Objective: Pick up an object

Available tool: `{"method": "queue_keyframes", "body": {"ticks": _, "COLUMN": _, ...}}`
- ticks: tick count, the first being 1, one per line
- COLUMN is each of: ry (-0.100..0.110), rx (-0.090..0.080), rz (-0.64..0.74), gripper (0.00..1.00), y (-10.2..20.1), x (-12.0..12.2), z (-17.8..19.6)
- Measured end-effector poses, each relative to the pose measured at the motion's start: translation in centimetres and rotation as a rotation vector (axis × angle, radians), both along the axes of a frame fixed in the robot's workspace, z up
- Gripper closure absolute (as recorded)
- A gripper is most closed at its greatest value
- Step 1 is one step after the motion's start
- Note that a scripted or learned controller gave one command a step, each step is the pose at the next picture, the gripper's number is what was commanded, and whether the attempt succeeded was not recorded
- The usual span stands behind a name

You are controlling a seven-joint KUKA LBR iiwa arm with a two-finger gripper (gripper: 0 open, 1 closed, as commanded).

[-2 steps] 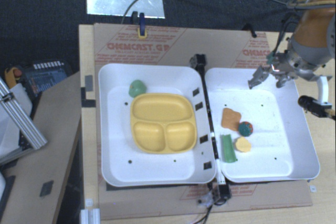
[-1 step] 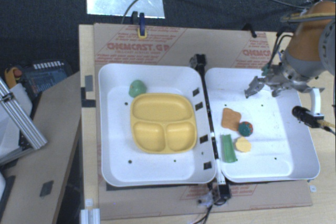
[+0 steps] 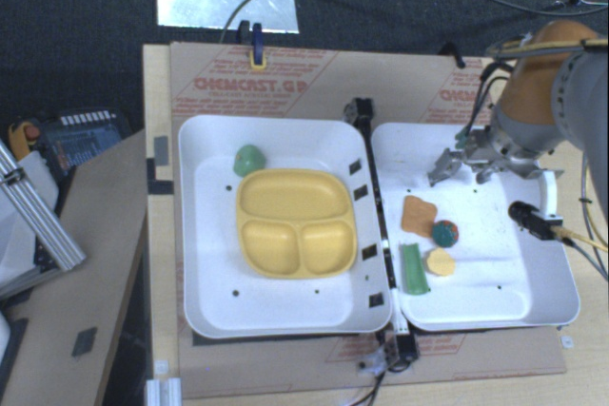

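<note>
Hovering upper right over right white bin (image 3: 542, 299): two-finger gripper (image 3: 457, 168), fingers spread, pinching nothing. Eyeing small blue-green ball (image 3: 445, 232) below: probably light, rolly, so grabbing across middle.

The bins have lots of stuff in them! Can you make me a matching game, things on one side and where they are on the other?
Things:
1. yellow tray
2. green ball
3. green stick
4. gripper

Places:
A. right bin, near its front-left corner, beside the yellow round piece
B. over the back part of the right bin
C. middle of the left bin
D. left bin, touching the tray's back-left corner

Pairs: 1-C, 2-D, 3-A, 4-B
</note>
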State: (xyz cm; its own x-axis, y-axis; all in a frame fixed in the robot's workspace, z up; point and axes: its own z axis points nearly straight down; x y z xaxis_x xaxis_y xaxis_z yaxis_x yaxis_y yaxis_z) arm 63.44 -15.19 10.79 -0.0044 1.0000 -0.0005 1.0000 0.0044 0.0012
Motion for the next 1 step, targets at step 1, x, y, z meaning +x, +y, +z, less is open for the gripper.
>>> {"method": "queue_keyframes", "body": {"ticks": 1, "ry": -0.004, "rx": -0.001, "rz": 0.001, "gripper": 1.0, "y": -0.03, "x": 0.1, "z": 1.29}}
